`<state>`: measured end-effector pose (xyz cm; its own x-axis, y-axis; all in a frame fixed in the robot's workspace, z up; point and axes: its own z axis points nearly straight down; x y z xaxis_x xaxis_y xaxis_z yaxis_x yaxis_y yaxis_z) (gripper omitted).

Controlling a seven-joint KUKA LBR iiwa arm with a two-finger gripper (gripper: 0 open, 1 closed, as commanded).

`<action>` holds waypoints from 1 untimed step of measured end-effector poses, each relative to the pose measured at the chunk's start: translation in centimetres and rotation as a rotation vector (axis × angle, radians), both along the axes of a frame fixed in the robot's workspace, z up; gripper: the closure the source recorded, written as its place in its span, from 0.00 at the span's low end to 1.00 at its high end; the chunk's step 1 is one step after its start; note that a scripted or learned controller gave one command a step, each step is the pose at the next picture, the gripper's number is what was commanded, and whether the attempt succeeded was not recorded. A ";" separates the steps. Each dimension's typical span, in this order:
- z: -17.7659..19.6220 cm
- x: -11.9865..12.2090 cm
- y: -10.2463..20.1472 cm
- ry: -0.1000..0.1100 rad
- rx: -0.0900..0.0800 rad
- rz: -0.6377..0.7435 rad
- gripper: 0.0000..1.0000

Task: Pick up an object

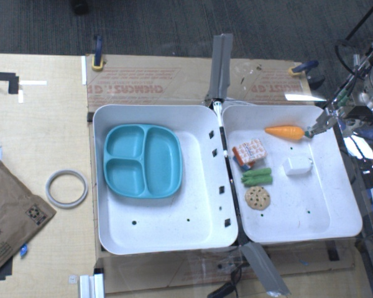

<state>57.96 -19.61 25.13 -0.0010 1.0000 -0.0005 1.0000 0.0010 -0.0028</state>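
My claw [313, 130] sits at the far right edge of the right bin [336, 228], low over the bin's upper right corner. Its tip lies just beside the green end of the toy carrot [285, 131]; whether it touches, I cannot tell. How far the claw is parted, I cannot tell either: it is small and partly blurred from here. Nothing shows between its tips.

The carrot lies flat, orange body pointing away from my claw toward the divider between the bins.

Below and left of my claw: a small white block [298, 164], near, apart from the carrot.
Farther left: a small red and white box [248, 152], tilted, with an orange strip along one side.
Below that box, just beside it: a green pea pod [257, 177].
Below the pod, close: a chocolate chip cookie [257, 198], flat.

Well to the left of my claw, in the left bin [112, 228]: a blue divided plate [142, 161] with three compartments, lying in the bin's upper half.

Beyond that bin, on the counter [37, 123]: a ring of tape [66, 187], and a brown cardboard box [9, 213] at the view's left edge.
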 end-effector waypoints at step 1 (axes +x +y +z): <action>-15.1 2.3 3.5 -0.003 0.000 0.058 0.00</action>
